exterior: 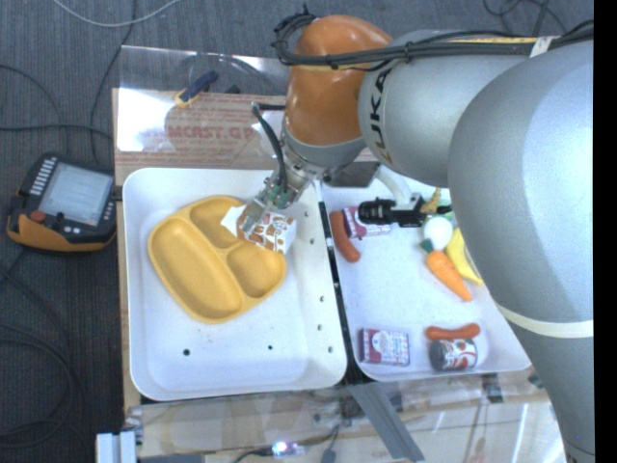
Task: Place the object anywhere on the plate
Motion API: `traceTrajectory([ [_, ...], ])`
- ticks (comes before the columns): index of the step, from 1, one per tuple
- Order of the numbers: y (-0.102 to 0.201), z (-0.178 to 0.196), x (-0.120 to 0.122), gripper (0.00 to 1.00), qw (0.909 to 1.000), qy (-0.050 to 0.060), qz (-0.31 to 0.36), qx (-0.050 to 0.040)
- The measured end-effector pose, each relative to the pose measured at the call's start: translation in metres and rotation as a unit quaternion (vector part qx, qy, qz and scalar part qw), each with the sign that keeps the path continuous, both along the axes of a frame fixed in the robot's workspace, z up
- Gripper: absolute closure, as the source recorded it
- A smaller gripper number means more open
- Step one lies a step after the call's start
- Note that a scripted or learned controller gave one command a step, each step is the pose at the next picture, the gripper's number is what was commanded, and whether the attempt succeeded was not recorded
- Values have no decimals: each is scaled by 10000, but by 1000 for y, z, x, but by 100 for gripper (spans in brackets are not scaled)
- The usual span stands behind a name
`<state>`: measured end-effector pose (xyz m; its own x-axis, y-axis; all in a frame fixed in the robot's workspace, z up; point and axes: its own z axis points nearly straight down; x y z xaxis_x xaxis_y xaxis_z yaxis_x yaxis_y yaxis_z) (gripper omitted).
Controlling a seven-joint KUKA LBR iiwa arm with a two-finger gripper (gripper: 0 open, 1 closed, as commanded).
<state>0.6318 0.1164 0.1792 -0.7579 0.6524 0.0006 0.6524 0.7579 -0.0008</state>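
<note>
The yellow divided plate [207, 258] lies in the left bin [241, 365]. My gripper [262, 215] hangs over the plate's upper right rim. It is shut on a small white carton with red print [275, 231]. The carton is tilted and sits just above or against the rim, over the plate's right compartment. Whether it touches the plate I cannot tell. The arm's orange band and grey body cover the space behind the gripper.
The right bin [405, 302] holds a red sausage [344, 237], a maroon packet [359, 222], a white egg [439, 231], a carrot [449, 274], a banana [465, 258], a red box [384, 346], another sausage [453, 333] and a can [453, 355]. A handheld controller [63, 203] lies left of the bench.
</note>
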Motion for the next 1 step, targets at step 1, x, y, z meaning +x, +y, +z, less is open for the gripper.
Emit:
traceTrajectory([
  [1, 0, 0, 0, 0, 10000, -2, -2, 6],
])
